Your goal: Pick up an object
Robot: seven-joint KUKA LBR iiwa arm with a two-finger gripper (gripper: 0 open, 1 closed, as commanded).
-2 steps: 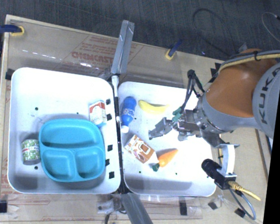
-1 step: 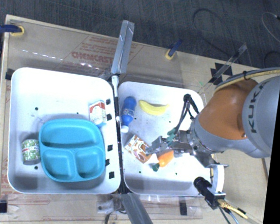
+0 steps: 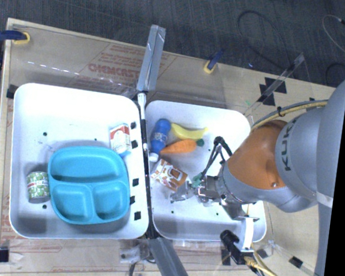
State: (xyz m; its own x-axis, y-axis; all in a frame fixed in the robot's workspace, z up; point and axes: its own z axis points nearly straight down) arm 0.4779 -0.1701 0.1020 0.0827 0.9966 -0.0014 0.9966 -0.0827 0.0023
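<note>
Nearest the camera, the pale counter (image 3: 69, 252) carries two shallow white bins side by side. In the left bin (image 3: 28, 112) a blue divided tray (image 3: 88, 183) with three compartments takes up the near half of the floor. A small can with a green label (image 3: 37, 186) stands upright just beside the tray's left edge.

In the right bin (image 3: 201, 229) the grey arm (image 3: 302, 157), with its orange band (image 3: 257, 161), reaches in from the right. It holds the gripper (image 3: 181, 194) low over the bin floor, about mid-bin. Whether the gripper is released or clenched cannot be told from this angle, and nothing is seen grasped in it.

A crumpled snack packet (image 3: 169, 175), brown, white and orange, lies flat just beside the gripper, on its far left side near the wall between the bins.

Farther back in the right bin, a carrot (image 3: 181, 147) lies between the packet and a banana (image 3: 187, 132), with a blue bottle (image 3: 159, 136) to their left. Across the divider in the left bin, a small red and white carton (image 3: 119, 138) sits by the tray's far right corner.

Beyond the bins, a blue clamp (image 3: 213, 62) grips the counter's far edge.
</note>
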